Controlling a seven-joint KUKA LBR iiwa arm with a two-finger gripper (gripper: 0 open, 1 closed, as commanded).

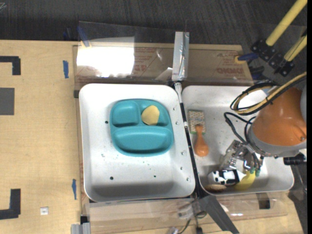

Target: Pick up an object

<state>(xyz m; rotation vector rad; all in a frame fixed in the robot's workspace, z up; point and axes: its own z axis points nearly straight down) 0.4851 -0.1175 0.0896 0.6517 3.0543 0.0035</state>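
Gripper (pixel 242 161) low in right bin (pixel 273 182), at 5 o'clock corner, over black-and-white toy (pixel 224 177) and yellow piece (pixel 247 180) (likely targets); finger state: cannot tell, hidden by wrist clutter.

Two white bins (pixel 92 145); teal divided plate (pixel 141 128) with pale yellow lump (pixel 150 114); orange spoon-like piece (pixel 200 145); black-and-white patched toy (pixel 224 177); yellow piece (pixel 247 180); tan desk (pixel 34 130); orange band (pixel 282 121).
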